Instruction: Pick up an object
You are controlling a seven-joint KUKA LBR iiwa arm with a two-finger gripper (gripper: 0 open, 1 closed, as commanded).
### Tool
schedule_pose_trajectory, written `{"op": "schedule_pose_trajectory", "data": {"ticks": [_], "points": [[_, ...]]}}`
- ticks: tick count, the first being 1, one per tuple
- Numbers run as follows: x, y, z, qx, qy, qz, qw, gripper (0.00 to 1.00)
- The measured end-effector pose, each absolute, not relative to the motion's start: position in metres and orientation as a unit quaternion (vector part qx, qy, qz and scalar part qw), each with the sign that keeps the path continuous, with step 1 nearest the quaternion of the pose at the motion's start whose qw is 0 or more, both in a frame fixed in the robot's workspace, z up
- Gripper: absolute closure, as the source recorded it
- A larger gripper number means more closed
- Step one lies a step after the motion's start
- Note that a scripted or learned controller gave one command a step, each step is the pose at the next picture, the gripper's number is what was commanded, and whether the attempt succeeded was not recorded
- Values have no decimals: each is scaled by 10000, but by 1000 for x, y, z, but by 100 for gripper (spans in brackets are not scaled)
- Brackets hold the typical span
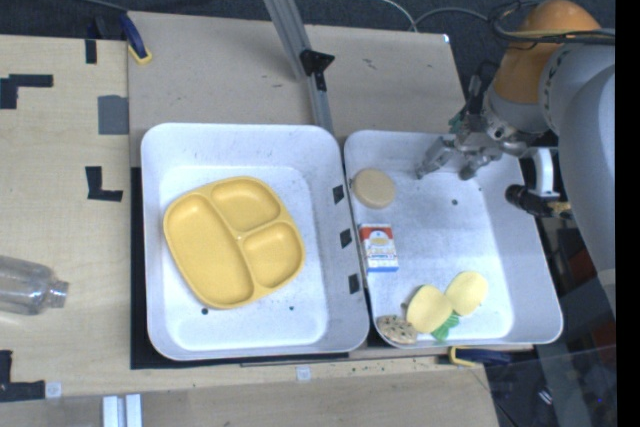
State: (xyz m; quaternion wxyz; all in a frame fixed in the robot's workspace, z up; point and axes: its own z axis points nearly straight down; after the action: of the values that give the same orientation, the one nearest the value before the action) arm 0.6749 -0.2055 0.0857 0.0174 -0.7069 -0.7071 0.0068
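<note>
Gripper (447, 163) sits over the right bin's (520, 310) far end, fingers spread, holding nothing. Tan disc (374, 187) lies just left; carton (379, 248) and yellow toys (447, 302) lie nearer the camera.

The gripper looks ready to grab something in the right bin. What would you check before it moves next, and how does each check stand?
1. Gripper over the right bin: ok, at its far end.
2. Fingers free of any object: ok, nothing shows between them.
3. Nearest target in the open: ok, the tan disc lies alone to the gripper's left.
4. Small carton easy to single out: ok, it lies apart from its neighbours.
5. Yellow pieces separable: not ok, they touch each other and crowd the cookie in the near corner.
6. Finger opening wide enough for the disc: cannot tell at this angle.
</note>
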Motion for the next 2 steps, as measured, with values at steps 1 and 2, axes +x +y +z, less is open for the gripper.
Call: {"op": "schedule_pose_trajectory", "data": {"ticks": [1, 2], "points": [[675, -205, 86, -7068, -7071, 68, 174, 0], [675, -206, 86, -7068, -7072, 69, 173, 0]]}}
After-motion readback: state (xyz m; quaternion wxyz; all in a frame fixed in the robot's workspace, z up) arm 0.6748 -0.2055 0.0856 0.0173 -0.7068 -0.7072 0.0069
